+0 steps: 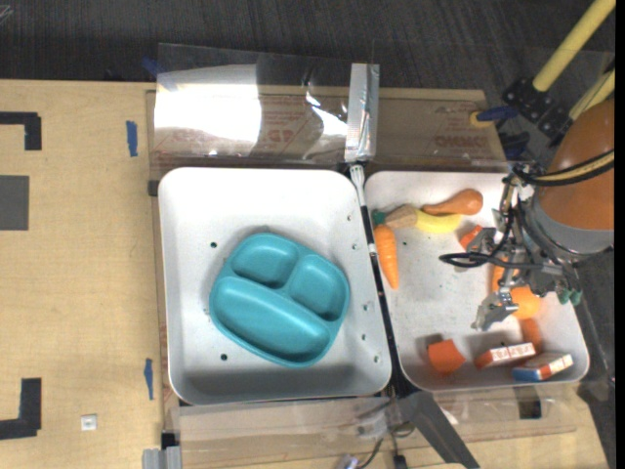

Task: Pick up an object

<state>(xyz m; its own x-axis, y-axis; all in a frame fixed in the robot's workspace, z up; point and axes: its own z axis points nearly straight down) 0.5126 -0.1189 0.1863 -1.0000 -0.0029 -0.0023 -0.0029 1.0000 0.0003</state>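
From above, the bench (78, 262) carries two shallow white bins side by side. The left bin (195, 213), in the middle of the frame, contains a teal divided plate (280, 296) with three compartments, lying near the bin's centre. The right bin (430, 291), at the right of the frame, holds the loose objects: a toy carrot (388, 255) lies along its left wall, a yellow piece (437, 222) sits near its upper edge with an orange gourd-shaped piece (456, 202) just above it, an orange block (445, 355) rests near the lower left, and a red-and-white packet (507, 354) lies to the right of that block with a small blue, white and red box (543, 368) just beside it at the lower right. The grey arm (576, 213) with its orange band enters from the right of the frame, and the pincer (500, 306) hangs over the right part of the right bin, close to another orange object (525, 302). I cannot tell whether the pincer grasps anything. A clear plastic sheet (254, 115) lies on cardboard above the left bin.
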